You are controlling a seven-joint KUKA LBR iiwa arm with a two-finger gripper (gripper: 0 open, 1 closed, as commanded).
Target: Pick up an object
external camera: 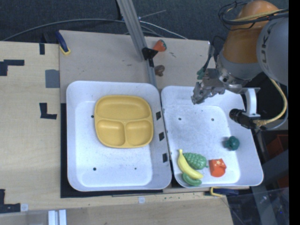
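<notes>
Two shallow white bins sit side by side on a pale wooden desk, and no readable brand, label or writing shows on anything here. Nearest the camera, at about 5 o'clock in the view, the right bin holds a cluster along its near edge: a yellow banana, a knobbly green piece touching it at its 1 o'clock, a smaller green item tucked under the banana's near end, and a red piece just beside them at 3 o'clock. A dark green round object lies apart near the bin's right wall. The left bin carries a yellow divided plate with three compartments, lying flat toward the far half of that bin. Farther back, at about 2 o'clock, the end effector hangs over the far rim of the right bin, well apart from the toys, with nothing visible between its tips; whether they are spread or pressed together cannot be told. Above it the arm's orange band shows. Beyond the bins the desk bears black tape marks, a grey metal pole slanting up, a small orange-tipped object and a brown one. Dark carpeted floor and loose cables lie at the far edge.
</notes>
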